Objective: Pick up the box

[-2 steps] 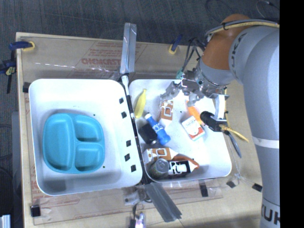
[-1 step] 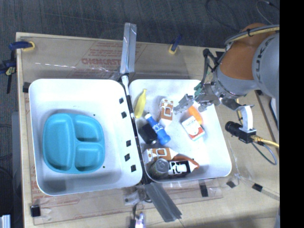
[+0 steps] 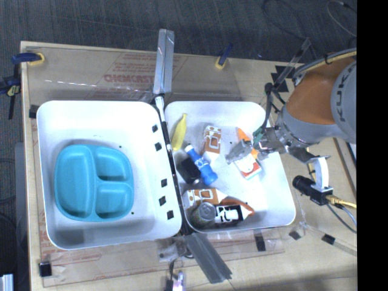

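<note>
- Toward the right side of the right bin (image 3: pixel 276 208), a small white-and-orange box (image 3: pixel 251 168) lies on the bin floor, just under the hand (image 3: pixel 242 153).
- The hand reaches in from the right, its metal tip low over the box; whether it is spread or pressed together cannot be told, and no contact with the box can be confirmed.
- Behind it, the grey arm (image 3: pixel 315 102) with its orange band rises at the right.
- Left of the box lie a brown-and-white carton (image 3: pixel 212 139), a blue bottle (image 3: pixel 202 167) and a yellow banana (image 3: pixel 179 132).
- Near the front wall sit a can (image 3: pixel 207 211) and an orange-and-black packet (image 3: pixel 233 211).
- The left bin (image 3: pixel 91 111) holds a blue divided tray (image 3: pixel 94 182).
- Both bins rest on the tabletop (image 3: pixel 91 71).
</note>
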You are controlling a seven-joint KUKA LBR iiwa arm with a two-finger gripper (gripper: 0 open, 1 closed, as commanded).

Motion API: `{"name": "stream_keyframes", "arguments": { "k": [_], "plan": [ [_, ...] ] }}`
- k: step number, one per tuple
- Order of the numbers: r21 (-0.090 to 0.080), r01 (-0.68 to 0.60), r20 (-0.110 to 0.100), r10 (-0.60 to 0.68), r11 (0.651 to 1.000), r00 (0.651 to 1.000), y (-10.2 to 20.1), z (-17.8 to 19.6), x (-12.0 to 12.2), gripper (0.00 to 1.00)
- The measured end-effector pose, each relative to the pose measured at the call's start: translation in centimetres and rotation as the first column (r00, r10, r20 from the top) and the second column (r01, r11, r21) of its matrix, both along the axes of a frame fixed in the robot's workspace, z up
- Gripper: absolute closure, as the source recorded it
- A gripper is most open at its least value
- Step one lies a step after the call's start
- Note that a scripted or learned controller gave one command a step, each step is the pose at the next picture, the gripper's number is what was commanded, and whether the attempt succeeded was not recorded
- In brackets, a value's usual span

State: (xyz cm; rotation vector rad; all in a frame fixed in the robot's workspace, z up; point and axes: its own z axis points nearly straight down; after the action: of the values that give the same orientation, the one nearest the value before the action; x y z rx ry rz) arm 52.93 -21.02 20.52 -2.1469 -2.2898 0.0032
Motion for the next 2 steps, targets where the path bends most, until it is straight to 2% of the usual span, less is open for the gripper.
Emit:
{"name": "stream_keyframes", "arguments": {
  "k": [1, 2],
  "plan": [
    [0.000, -0.011, 0.001, 0.011, 1.000, 1.000, -0.1, -0.4, 0.2, 0.00],
    [-0.001, -0.024, 0.004, 0.024, 1.000, 1.000, 0.0, -10.3, 0.1, 0.00]
  ]
}}
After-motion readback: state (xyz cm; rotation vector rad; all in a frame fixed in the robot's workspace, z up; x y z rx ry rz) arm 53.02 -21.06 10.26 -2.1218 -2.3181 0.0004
